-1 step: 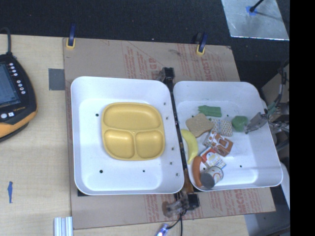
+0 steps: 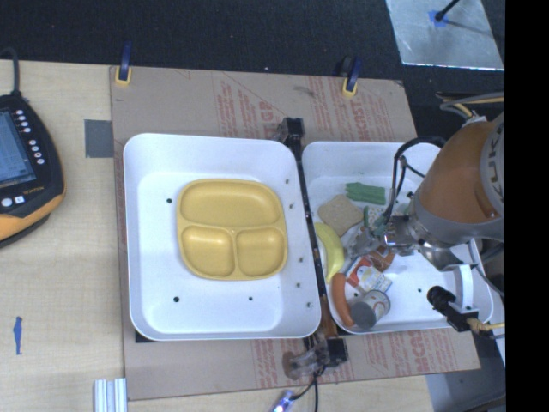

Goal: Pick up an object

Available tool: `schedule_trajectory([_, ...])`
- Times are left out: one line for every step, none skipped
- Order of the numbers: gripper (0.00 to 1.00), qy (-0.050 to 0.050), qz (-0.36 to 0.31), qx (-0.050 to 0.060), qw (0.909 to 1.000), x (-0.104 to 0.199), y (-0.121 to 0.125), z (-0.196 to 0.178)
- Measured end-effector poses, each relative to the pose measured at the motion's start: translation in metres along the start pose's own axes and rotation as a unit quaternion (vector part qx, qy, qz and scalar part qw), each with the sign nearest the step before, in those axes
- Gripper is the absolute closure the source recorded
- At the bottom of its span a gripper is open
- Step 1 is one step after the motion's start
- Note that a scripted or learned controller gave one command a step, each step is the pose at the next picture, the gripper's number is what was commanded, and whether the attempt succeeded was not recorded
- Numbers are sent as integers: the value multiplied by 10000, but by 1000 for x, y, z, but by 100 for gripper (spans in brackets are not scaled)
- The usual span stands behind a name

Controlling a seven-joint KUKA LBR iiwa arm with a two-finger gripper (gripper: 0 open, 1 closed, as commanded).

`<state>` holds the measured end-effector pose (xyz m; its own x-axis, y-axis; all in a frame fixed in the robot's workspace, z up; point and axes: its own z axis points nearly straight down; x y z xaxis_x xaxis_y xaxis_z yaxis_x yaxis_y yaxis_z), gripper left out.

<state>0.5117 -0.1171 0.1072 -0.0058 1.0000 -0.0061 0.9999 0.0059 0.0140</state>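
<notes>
The right bin (image 2: 403, 157) holds a pile of small objects: a green piece (image 2: 366, 192), a tan slab (image 2: 340, 214), a yellow banana (image 2: 329, 247), a red and white packet (image 2: 367, 276) and a grey can (image 2: 367, 309). My gripper (image 2: 375, 237) reaches in from the right and hangs low over the middle of that pile, just above the packet and right of the banana. Its fingers are tangled visually with the clutter. The arm's orange band (image 2: 455, 178) covers the bin's right part.
The left bin (image 2: 154, 299) carries a yellow three-compartment plate (image 2: 232, 227). A teach pendant (image 2: 21, 166) lies at the far left of the bench. Blue and yellow clamps (image 2: 123, 69) pin the cardboard sheet at its back edge.
</notes>
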Motion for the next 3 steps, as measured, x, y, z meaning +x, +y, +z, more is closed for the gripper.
schedule_trajectory([0, 17, 0, 83, 10000, 20, 47, 16])
schedule_trajectory([100, 22, -4, 91, 10000, 19, 48, 5])
schedule_trajectory([100, 37, 8, 81, 10000, 82, 53, -102])
